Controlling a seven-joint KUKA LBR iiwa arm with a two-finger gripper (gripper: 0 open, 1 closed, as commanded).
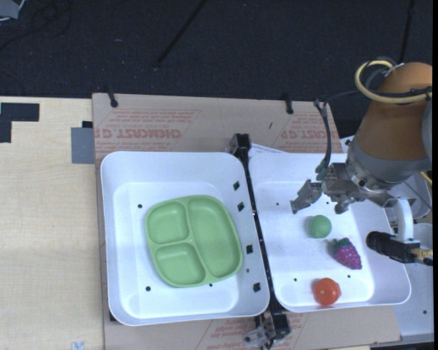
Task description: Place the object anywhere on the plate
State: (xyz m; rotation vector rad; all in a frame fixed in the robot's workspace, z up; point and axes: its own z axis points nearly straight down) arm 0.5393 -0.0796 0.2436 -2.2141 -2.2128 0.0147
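Note:
A light green plate [193, 239] with three compartments lies in the left bin [124, 188]. In the right bin [288, 257] sit a small green ball [319, 226], a purple bunch of grapes [347, 254] and a red-orange tomato [326, 291]. My gripper [323, 201] hangs just above and behind the green ball, fingers spread open, with nothing between them. The grapes and the tomato lie nearer the front of the bin, apart from the gripper.
A black divider [252, 224] runs between the two bins. The arm's orange band [394, 119] and grey wrist loom over the right bin's far right corner. A black part [389, 245] juts in at the right bin's edge. Cardboard lies beneath the bins.

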